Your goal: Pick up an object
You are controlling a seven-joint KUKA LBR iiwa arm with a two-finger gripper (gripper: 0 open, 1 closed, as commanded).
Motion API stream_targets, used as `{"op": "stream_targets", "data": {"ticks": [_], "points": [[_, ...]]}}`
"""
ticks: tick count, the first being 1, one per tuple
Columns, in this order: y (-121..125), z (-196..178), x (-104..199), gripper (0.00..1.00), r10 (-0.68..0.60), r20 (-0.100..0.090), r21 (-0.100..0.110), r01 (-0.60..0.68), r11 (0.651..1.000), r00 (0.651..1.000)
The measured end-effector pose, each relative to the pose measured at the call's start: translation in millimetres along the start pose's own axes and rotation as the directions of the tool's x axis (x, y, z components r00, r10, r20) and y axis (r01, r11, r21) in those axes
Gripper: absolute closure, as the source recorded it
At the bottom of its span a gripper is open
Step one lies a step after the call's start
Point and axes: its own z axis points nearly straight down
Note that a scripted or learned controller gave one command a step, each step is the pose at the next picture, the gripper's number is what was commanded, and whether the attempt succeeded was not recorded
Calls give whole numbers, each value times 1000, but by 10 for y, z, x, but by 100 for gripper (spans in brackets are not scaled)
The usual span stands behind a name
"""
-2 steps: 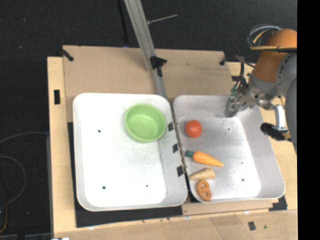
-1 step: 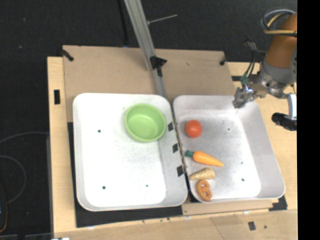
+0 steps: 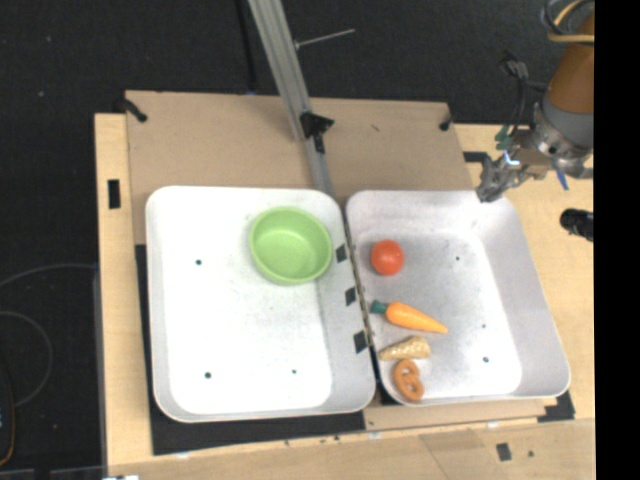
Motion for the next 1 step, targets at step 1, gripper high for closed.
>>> {"op": "stream_targets", "data": {"ticks": [1], "points": [[10,-140,-7,100,-2,-1,3,2,1000,1000]]}}
